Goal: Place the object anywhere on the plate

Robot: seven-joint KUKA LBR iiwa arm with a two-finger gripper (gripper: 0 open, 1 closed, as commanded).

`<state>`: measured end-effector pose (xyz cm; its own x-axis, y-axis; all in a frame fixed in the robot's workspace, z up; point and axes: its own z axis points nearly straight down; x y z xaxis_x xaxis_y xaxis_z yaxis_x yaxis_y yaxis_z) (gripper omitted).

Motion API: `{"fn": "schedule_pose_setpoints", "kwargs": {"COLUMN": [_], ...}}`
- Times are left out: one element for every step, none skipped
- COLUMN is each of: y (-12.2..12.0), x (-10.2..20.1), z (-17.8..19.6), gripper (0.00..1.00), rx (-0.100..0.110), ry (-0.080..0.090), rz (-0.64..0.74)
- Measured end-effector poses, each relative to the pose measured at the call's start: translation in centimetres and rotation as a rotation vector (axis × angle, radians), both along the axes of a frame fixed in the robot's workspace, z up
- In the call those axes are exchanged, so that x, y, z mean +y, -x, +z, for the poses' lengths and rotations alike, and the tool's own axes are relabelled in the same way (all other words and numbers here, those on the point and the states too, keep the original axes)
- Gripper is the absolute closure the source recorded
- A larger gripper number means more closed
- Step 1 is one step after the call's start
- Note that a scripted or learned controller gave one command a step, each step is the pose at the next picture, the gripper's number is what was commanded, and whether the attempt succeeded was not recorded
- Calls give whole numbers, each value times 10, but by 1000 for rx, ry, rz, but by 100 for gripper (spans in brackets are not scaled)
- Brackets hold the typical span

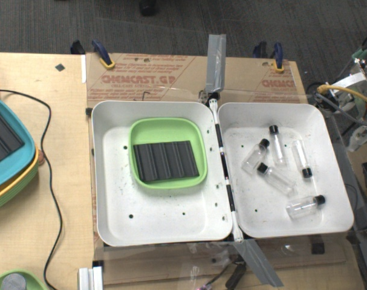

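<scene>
Green plate [197, 135], black-capped clear vials [277, 146]

A lab: clamped cardboard [189, 77] under white bins [110, 222], loose cables [50, 180], clear vials [277, 144].

Wooden bench [38, 222], two white bins [107, 222] [334, 222] side by side, black cable [50, 180]

Dark grey carpet [183, 17] lies beyond the light wooden desk [44, 101]. Office-chair casters [148, 6] rest on it, beyond the desk's far edge.
</scene>
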<state>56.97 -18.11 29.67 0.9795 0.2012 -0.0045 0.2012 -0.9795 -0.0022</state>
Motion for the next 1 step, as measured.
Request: {"fn": "schedule_pose_setpoints", "kwargs": {"y": [-31], "x": [-38], "z": [8], "gripper": [0], "rx": [0], "ry": [1], "rz": [-4]}}
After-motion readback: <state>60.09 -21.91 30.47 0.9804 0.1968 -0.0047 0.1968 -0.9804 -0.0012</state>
